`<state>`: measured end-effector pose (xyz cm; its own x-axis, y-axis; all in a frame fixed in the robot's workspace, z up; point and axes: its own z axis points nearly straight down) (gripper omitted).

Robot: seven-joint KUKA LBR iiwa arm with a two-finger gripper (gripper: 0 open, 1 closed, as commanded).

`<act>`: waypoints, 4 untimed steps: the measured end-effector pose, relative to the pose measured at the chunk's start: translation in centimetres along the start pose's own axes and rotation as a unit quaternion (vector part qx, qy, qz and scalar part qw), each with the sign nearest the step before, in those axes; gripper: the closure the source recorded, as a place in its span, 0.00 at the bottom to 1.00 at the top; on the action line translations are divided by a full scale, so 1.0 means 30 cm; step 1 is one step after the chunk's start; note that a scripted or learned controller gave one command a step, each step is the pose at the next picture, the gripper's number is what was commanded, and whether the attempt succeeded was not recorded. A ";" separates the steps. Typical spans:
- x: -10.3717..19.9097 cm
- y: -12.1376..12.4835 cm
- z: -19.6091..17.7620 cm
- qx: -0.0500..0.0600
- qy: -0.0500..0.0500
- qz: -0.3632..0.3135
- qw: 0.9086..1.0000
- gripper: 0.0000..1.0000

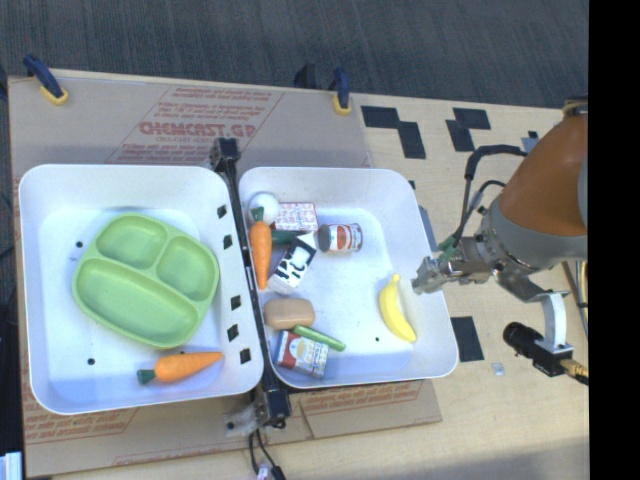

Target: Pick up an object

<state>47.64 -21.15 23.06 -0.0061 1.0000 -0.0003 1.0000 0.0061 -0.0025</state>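
Two shallow white bins sit side by side on the bench [400, 138] in the camera view, the left bin [40, 218] filling the left half of the frame and the right bin [400, 193] at the centre. In the left bin a green divided plate [147, 279] lies in the middle, and a carrot [182, 366] rests near the lower edge, just below the plate. The right bin holds a crowd of small things: a second carrot [261, 251] stands lengthwise along its left wall, a white ball [263, 206] at the upper left corner, a small pink-and-white box [296, 216] just right of the ball, a red-labelled can [340, 237] lying on its side near the centre, a black-and-white carton [292, 266] below the box, a tan bread-like piece [289, 314] lower down, and a printed packet [302, 355] with a green stick [320, 339] lying across it near the lower edge. A yellow banana [396, 310] lies at the right side of this bin, well apart from the rest. The grey arm with its orange band [548, 173] reaches in from the right of the frame, and its tool [428, 274] hovers over the right rim of the right bin, just above and to the right of the banana. Nothing can be seen between its tips, and how wide it is set cannot be told from here.
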 end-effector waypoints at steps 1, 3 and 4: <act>0.022 0.004 -0.075 -0.003 -0.001 0.000 1.000 1.00; 0.058 0.004 -0.098 -0.002 0.000 0.000 1.000 1.00; 0.001 0.000 0.008 0.000 0.000 0.000 1.000 1.00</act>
<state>47.64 -21.11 22.82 -0.0063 1.0000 0.0000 1.0000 0.0063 -0.0024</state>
